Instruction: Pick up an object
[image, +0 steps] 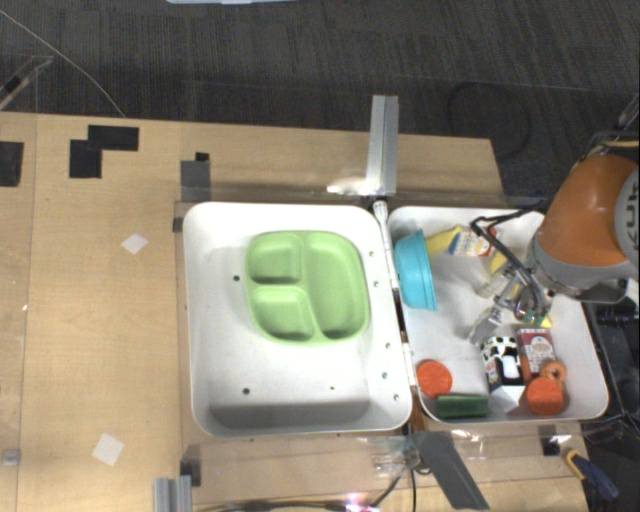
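My gripper (497, 318) hangs low over the middle of the right bin (590, 345), its metal fingers spread with nothing between them. Just below it lie a black-and-white box (502, 360) and a red-labelled packet (537, 350). An orange round piece (434, 378) and a dark green piece (461, 405) rest at the bin's front left. An orange object (546, 390) sits at the front right. A blue bowl (415, 270) leans against the bin's left wall, and a yellow packet (455, 241) lies behind it.
The left bin (215, 300) holds a green divided tray (305, 285). A metal post (383, 145) stands behind the wall between the bins. The arm's orange band (585, 215) covers the right bin's far right corner.
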